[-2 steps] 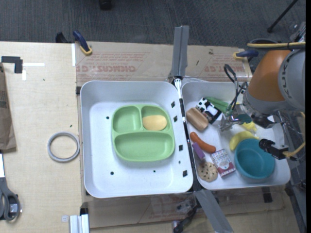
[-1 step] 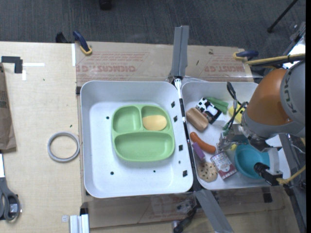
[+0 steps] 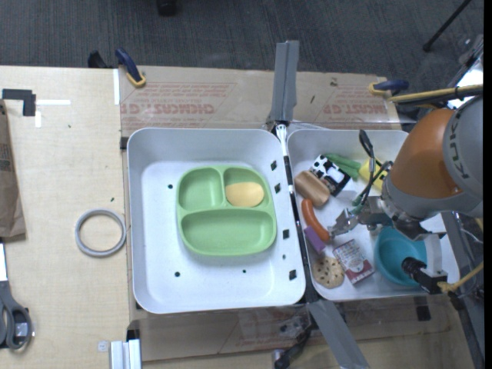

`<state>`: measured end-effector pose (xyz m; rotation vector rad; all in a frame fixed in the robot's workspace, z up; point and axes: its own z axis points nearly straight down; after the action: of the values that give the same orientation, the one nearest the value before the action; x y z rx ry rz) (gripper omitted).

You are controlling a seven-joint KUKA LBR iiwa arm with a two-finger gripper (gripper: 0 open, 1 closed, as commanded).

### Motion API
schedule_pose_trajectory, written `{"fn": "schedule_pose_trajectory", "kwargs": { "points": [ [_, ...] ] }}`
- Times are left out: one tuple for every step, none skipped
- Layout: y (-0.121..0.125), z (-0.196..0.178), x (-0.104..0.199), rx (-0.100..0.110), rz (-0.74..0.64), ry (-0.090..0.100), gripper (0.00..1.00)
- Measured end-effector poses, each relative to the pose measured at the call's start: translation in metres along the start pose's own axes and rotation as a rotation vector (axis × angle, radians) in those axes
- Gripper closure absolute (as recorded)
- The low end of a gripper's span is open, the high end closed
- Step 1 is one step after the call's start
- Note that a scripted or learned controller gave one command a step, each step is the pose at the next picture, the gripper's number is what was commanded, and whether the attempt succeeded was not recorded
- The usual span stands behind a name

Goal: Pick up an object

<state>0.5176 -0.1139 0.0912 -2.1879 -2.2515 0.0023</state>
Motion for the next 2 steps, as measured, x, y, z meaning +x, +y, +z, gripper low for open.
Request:
{"fn": "schedule_pose_trajectory", "kwargs": {
  "points": [
    [-0.029, -0.007, -0.002, -0.032, 0.011, 0.002, 0.00],
    [-0.015, -0.100, 0.028, -0.001, 0.119, -0.001, 0.00]
  ]
}}
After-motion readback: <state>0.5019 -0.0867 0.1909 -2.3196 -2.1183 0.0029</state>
